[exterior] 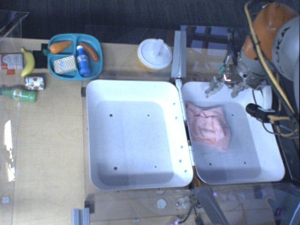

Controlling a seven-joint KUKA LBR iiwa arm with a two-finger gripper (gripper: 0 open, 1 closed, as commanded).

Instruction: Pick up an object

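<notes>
I am watching the gripper (223, 89) hanging over the far edge of the right bin (262, 168), its two fingers (212, 89) splayed wide and nothing sitting between them; the grey wrist with its orange band (265, 25) is rising behind it toward the right.

Just below the gripper and a little toward the left bin (96, 125), a crumpled pink cloth (209, 125) is lying on the right bin's floor, apart from the fingers and close against the divider between the bins; I am taking it as the likeliest thing to pick up.

My worries, as judgement: the cloth is soft and lying low, so the fingers may be closing on a fold that slips free as the arm lifts, or on nothing; it is sitting near the bin wall, so a descent aimed too far that way could be striking the rim; a black cable (262, 114) is hanging beside the gripper on its right and could be snagging during a reach.

Farther out, beyond the gripper and to its left on the bench, a white lidded container (154, 54) is standing; well past it a blue divided tray (96, 46) is holding toy food, with a banana (28, 61), a small can (34, 83) and a green bottle (18, 94) farther still.
</notes>
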